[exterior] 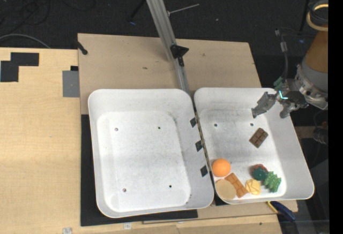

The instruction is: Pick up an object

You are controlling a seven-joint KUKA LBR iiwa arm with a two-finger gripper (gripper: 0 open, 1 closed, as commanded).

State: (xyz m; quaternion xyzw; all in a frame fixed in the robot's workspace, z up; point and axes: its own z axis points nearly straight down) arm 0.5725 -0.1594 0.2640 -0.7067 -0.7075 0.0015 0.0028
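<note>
- The brown chocolate-like block (259, 137) is lying flat and tilted on the floor of the right bin (236, 120), right of the frame's centre, apart from the other items.
- The gripper (274, 105) is hovering above and slightly to the right of this block, over the bin's upper right part; its two fingers are standing spread apart and are grasping nothing.
- The orange ball (221, 167) is sitting lower in the same bin, near the divider side.
- The tan disc (225, 189) and the orange-brown strip (236, 184) are lying just below the ball, touching each other.
- The pale yellow item (253, 187) is lying to the right of the strip, near the bin's lower rim.
- The green leafy items (268, 178), with a small red piece at their top, are resting just beside the yellow item in the lower right corner.
- The left bin (142, 147) is sitting beside the right bin, the rims meeting near the frame's centre.
- The aluminium rail (161, 19) is running at a slant from the top of the frame down to the junction of the bins.
- The wooden bench (43, 136) is extending to the left edge.
</note>
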